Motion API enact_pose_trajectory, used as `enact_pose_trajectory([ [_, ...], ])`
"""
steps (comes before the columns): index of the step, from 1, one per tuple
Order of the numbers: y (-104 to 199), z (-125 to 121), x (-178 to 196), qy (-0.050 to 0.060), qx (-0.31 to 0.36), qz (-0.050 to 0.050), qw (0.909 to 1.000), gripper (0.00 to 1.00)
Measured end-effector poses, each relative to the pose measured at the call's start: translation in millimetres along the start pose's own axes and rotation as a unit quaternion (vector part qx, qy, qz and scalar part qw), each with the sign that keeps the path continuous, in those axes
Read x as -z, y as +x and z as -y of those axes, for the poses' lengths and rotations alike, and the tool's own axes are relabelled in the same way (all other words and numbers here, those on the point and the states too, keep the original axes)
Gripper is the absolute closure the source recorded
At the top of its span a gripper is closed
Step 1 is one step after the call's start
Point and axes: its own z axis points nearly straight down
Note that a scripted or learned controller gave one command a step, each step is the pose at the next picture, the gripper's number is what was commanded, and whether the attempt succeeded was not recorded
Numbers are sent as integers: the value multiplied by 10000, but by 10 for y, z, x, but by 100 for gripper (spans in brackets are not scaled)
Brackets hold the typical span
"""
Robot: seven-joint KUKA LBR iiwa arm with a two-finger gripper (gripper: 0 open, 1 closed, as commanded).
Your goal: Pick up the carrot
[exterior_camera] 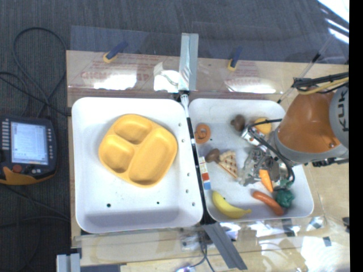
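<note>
Filling the left bin (pixel 91 208), a yellow divided plate (pixel 138 149) dominates; in the right bin (pixel 227 105), the gripper (pixel 253 166) hangs beside the carrot (pixel 265 179), finger state unclear; a banana (pixel 229 205) lies lower centre

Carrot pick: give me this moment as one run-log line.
phase: approach | end effector: over right bin, beside carrot | carrot: lying in bin, not lifted | left bin: yellow plate

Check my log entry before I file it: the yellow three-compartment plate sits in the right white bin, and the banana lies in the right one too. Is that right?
Not quite. The camera view shows the yellow three-compartment plastic plate in the left shallow white bin. The yellow curved banana does lie in the right white bin.
</note>
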Motion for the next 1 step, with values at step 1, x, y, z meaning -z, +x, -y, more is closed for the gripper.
enact_pose_trajectory([
  [1, 12, 0, -16, 0, -2, -19, 10000, 0],
])
